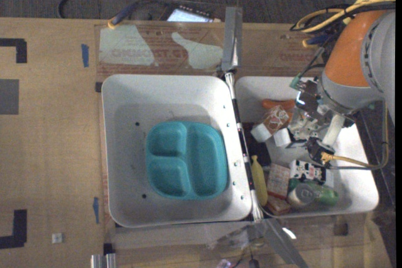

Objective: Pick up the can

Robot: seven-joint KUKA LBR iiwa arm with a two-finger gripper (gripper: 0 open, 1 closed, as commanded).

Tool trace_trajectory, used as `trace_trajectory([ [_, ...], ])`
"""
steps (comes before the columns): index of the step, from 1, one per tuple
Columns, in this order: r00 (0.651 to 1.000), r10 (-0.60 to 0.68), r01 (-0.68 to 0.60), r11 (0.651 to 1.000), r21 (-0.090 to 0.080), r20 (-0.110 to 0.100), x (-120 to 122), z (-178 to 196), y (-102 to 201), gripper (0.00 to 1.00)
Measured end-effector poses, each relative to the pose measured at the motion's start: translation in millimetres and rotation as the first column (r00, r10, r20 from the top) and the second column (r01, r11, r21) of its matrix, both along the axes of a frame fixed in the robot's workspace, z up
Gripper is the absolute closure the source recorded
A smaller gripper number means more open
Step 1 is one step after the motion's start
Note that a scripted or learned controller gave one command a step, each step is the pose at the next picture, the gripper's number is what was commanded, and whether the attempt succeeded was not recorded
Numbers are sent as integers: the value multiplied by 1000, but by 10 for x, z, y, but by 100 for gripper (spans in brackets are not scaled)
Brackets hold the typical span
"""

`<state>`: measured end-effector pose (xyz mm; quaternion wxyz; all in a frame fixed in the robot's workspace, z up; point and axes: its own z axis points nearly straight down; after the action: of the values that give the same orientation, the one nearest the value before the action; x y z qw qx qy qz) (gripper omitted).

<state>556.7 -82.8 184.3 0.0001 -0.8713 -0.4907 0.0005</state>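
hand [300,135] above cluttered right bin [361,135] (wooden bench [50,154])

Almost nothing here can be read. On the brown cardboard sheet [160,47] lying on the surface at 12 o'clock from the left bin [119,97], there are faint printed letters, partly covered by pale patches, but they are too washed out to make out any word. In the right bin [364,154], a small white carton [308,171] at about 5 o'clock carries dark marks, too small and blurred to read.
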Motion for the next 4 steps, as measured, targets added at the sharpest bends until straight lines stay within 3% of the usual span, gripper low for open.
trace_trajectory([
  [1,974,226,-226,974,-5,17,-17,-638,-133,100],
  [2,984,-177,177,984,1,-3,-730,-6,147,100],
  [3,984,-177,177,984,1,-3,-730,-6,148,0],
  [4,964,-267,267,964,3,13,-513,-683,-137,0],
])
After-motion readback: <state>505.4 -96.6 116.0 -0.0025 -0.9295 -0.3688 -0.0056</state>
